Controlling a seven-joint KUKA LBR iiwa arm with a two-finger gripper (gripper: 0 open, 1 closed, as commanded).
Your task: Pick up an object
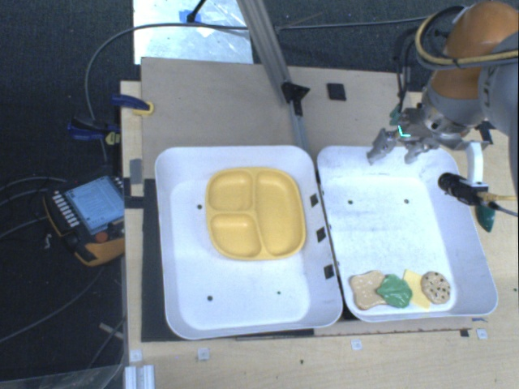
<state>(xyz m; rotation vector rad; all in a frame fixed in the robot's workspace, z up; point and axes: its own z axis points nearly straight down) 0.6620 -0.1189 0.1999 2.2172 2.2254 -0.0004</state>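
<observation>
While end effector [396, 151] hovers open (empty), cookie [435, 286] well apart.

I count two white bins: the left bin [182, 298] and the right bin [389, 209]; one yellow tray [255, 213] with three compartments sits in the left one; in the right one I count four small items: one tan biscuit [365, 288], one green piece [395, 291], one yellow wedge [416, 286], one chip cookie [435, 286].

right bin [381, 217]: floor is lying open to you | toys [399, 288] are crowding its near edge | yellow plate [255, 213] is blocking left bin [182, 241]
</observation>
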